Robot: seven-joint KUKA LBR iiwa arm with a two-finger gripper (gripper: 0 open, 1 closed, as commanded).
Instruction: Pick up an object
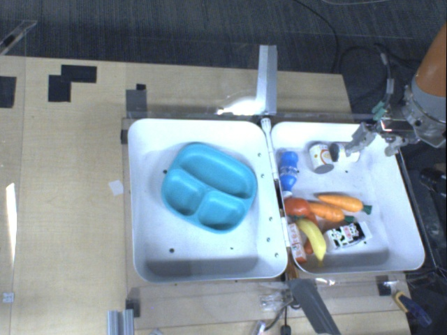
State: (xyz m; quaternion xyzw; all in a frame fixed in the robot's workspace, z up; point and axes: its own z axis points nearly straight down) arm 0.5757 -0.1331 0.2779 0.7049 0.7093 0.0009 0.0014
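My gripper [375, 144] hangs over the back right corner of the right bin [405, 208], open, with nothing between its fingers. Just to its left a small silver tin [321, 156] lies on the bin floor, apart from the fingertips. Along the bin's left wall lies a blue bottle [287, 170]. Nearer the front sit an orange carrot [341, 202], a second carrot [327, 213] beside a red piece [299, 207], a banana [313, 238] and a black-and-white carton [346, 234].
The left bin [150, 250] holds a blue divided plate [208, 185]. A metal post [267, 75] stands behind the wall between the bins. A small red bottle [294, 242] lies against the right bin's left wall by the banana.
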